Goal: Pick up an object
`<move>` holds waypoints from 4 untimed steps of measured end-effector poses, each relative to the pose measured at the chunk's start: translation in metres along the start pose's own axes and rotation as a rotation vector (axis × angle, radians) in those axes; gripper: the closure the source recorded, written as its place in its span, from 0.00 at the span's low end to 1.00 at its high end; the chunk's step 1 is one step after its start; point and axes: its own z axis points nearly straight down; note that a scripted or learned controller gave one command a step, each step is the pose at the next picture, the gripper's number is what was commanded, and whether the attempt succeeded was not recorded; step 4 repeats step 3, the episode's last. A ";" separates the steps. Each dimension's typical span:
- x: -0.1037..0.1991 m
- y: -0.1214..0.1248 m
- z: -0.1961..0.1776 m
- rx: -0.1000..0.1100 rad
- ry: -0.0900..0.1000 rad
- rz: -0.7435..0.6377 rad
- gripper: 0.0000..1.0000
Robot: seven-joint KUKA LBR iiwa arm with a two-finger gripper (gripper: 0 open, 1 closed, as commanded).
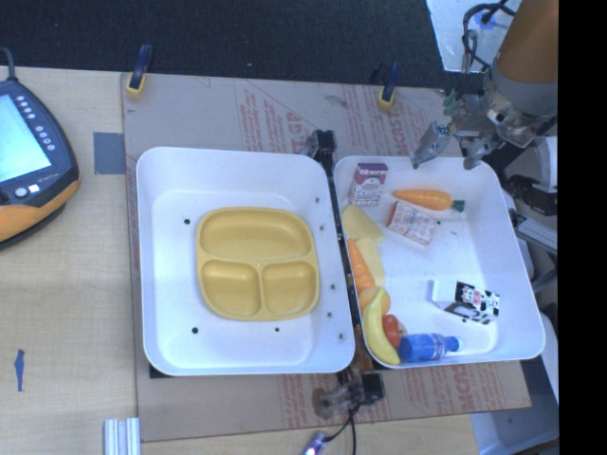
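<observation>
My gripper (450,154) hangs over the back edge of the right bin (517,263), open, its two fingers spread with nothing between them. Just in front of it lies an orange carrot (424,199). A small red-and-white carton (369,182) lies to the left, and a flat pink packet (412,223) sits under the carrot. Along the bin's left side lie a yellow banana (374,325), an orange piece (360,268) and a red item (391,330). A blue bottle (427,348) lies at the front, and a black-and-white cow-print carton (465,300) at the right.
The left bin (161,254) holds a yellow divided plate (257,261). A tablet-like handheld controller (28,159) rests at the far left of the bench. Blue-and-yellow clamps (138,70) (388,83) grip the cardboard's back edge. Black clips (324,143) join the bins.
</observation>
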 end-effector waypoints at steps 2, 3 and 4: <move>-0.026 -0.042 0.141 0.003 -0.002 -0.004 1.00; 0.058 -0.046 0.050 -0.004 0.001 -0.003 1.00; 0.058 -0.046 0.050 -0.004 0.001 -0.003 1.00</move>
